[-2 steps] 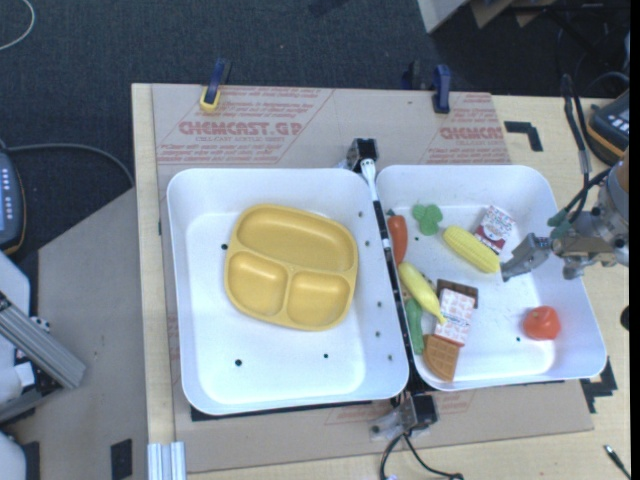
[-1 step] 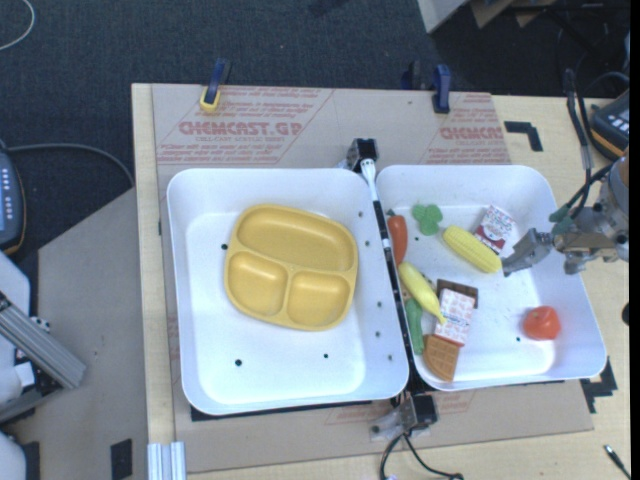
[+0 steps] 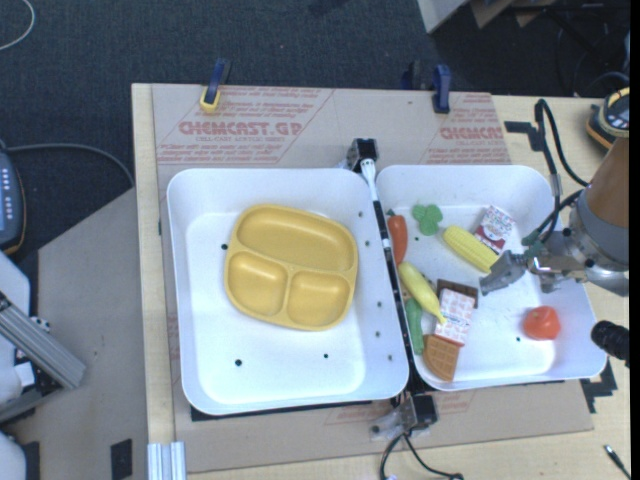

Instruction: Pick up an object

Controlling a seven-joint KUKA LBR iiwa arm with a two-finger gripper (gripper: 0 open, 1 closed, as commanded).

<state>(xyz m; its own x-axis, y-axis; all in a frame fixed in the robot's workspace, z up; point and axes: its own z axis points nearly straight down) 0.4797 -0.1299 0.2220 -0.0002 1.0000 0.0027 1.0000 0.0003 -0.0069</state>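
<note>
The gripper (image 3: 503, 272), fingers hard to tell, is hovering near the corn (image 3: 469, 247) and could be bumping it away.

Bright, even overhead light; soft shadows, mild glare, slightly soft focus.

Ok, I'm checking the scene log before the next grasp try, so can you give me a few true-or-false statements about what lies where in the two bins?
1. The yellow tray lies in the left bin. True.
2. The tomato sits in the left bin. False: it is in the right bin.
3. The claw is above the right bin. True.
4. The tray has two compartments. False: it has three.
5. The corn lies in the right bin. True.
</note>
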